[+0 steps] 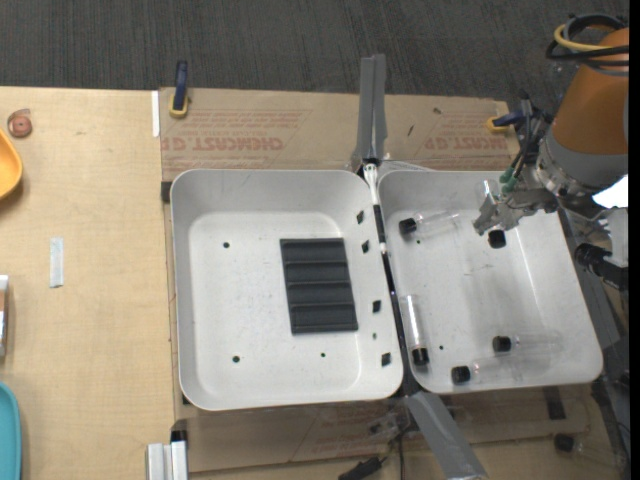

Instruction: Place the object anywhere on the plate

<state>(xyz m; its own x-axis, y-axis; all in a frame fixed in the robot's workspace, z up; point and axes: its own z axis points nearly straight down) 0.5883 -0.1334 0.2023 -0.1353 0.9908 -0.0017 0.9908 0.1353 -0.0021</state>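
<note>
A black ribbed plate lies flat in the middle of the left bin. Several clear tubes with black caps lie in the right bin: one near the back left, one along the left wall, one at the front, and one at the front right. My gripper hangs over the back right part of the right bin. A small black cap sits just under its tip; whether it is held is unclear.
The grey arm with its orange band comes in from the upper right. Cardboard lies behind the bins, with clamps at its back edge. A grey bar stands between the bins at the back. A wooden table lies to the left.
</note>
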